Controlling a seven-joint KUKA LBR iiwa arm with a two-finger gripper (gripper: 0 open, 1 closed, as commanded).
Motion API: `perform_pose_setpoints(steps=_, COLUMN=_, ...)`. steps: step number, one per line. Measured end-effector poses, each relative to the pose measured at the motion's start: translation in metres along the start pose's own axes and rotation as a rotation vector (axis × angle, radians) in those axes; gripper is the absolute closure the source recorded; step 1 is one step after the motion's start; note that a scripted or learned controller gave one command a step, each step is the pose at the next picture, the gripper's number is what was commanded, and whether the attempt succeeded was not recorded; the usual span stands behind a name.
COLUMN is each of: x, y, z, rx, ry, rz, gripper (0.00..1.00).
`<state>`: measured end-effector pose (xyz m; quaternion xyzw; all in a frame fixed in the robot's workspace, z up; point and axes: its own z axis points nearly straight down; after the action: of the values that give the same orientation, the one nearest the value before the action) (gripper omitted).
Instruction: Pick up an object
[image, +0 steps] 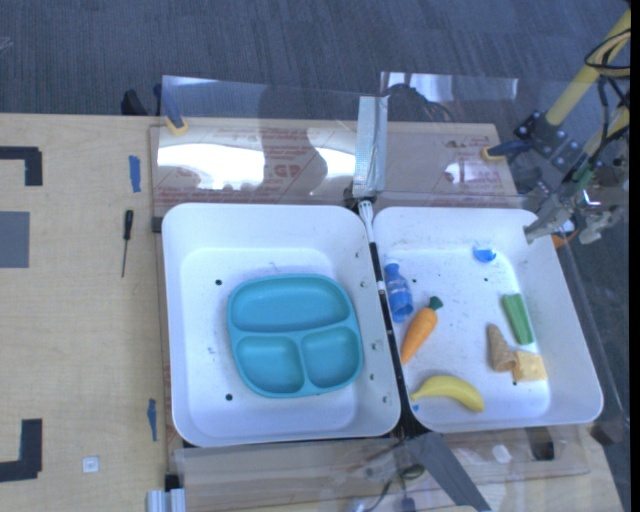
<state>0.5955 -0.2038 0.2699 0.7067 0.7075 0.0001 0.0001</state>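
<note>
Hovering at the right bin's (570, 300) far right corner, the hand (560, 222) carries nothing visible; whether it is spread or pressed together I cannot tell. Inside that bin lie a carrot (419, 331), banana (450, 391), blue bottle (397, 291), green stick (517, 318) and blue cap (484, 254). Left of it, another bin holds a teal tray (294, 333).

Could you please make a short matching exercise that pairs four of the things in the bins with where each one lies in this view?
Things:
1. banana
2. divided plate
3. blue bottle
4. green cylinder

Places:
A. left bin
B. right bin's near edge
C. right bin's right side
D. right bin, by the divider, left of the carrot

Pairs: 1-B, 2-A, 3-D, 4-C
</note>
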Motion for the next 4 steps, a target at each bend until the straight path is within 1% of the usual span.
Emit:
perform_pose_setpoints(steps=1, x=-0.017, y=-0.061, z=0.095, rx=0.009, ry=0.002, rz=0.031, gripper=0.00)
perform_pose_setpoints(steps=2, x=0.003, y=-0.035, z=0.173, rx=-0.004, ry=0.009, rz=0.155, gripper=0.00)
perform_pose_setpoints(steps=3, x=0.005, y=-0.047, z=0.181, rx=-0.007, ry=0.008, rz=0.126, gripper=0.00)
perform_pose_setpoints(steps=4, x=0.003, y=-0.047, z=0.171, rx=-0.010, ry=0.002, rz=0.128, gripper=1.00)
